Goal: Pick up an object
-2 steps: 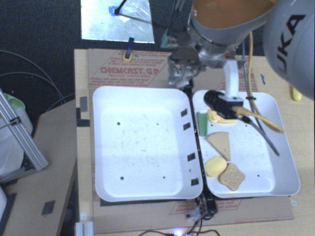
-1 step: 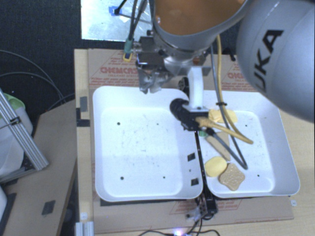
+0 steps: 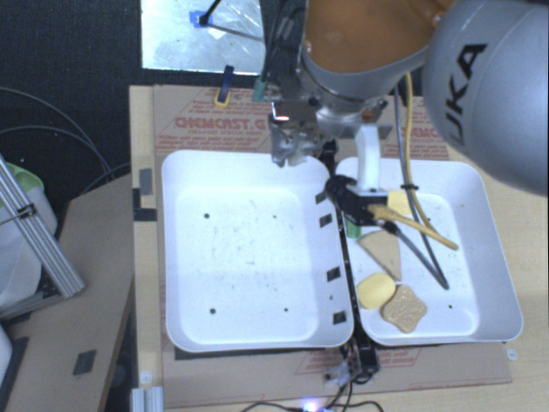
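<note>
The pincer [image 3: 287, 148] hung over the far rim of the left bin [image 3: 240, 256], near that bin's far right corner. From where I stood the arm's bulk above it blocked my sight, so I could not tell whether it was wide, narrow or holding anything. Nothing showed in its grasp.

The white floor of the left bin spread out nearer the camera than the pincer, marked by a few small dark dots and faint scuffs.

All the loose things lay in the right bin [image 3: 485, 256], to the right of the pincer and nearer the camera. Closest to the pincer was a yellow block [image 3: 400, 203]. A pale stick [image 3: 426, 231] ran from beside it at a slant toward the right, crossing over a pair of thin grey rods [image 3: 427, 260]. Further from the pincer lay a tan wedge [image 3: 383, 252], up against the wall the two bins shared. Beyond it sat a round yellow piece [image 3: 375, 291], touching or almost touching a tan waffle-patterned biscuit [image 3: 404, 309], the thing farthest from the pincer.

Both bins rested on a cardboard sheet [image 3: 206, 120] with red lettering. On its far edge, left of the pincer, stood a small yellow and blue clip [image 3: 225, 87], and beyond that lay a shiny sheet [image 3: 184, 24].
</note>
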